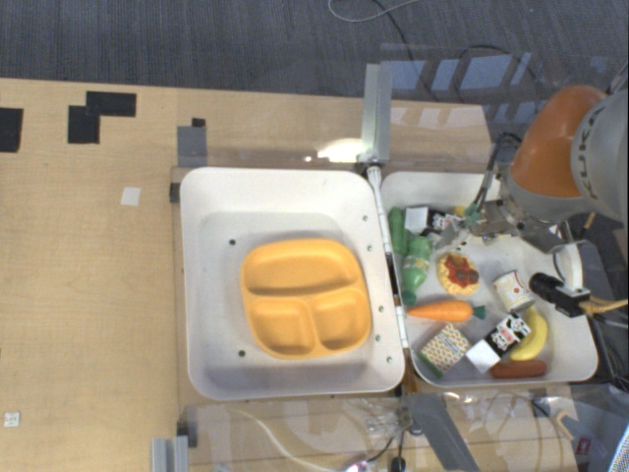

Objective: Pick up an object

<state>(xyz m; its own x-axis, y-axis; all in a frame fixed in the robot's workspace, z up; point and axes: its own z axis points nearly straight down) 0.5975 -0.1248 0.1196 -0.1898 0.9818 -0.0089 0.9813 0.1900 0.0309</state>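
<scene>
Gripper (470, 222) low over right white bin (588, 362), near small pizza toy (458, 273). Can't tell how wide it's open or if holding anything. IMO descend straight, avoid orange plastic carrot (440, 311).

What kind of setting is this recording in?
Likely a robotics lab's bin-picking bench: two white bins on a wooden benchtop, toy food such as a carrot and banana, and a grey-and-orange arm reaching in.

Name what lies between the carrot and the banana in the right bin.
In the camera view, a small black-and-white carton lies between the carrot and the banana.
</scene>
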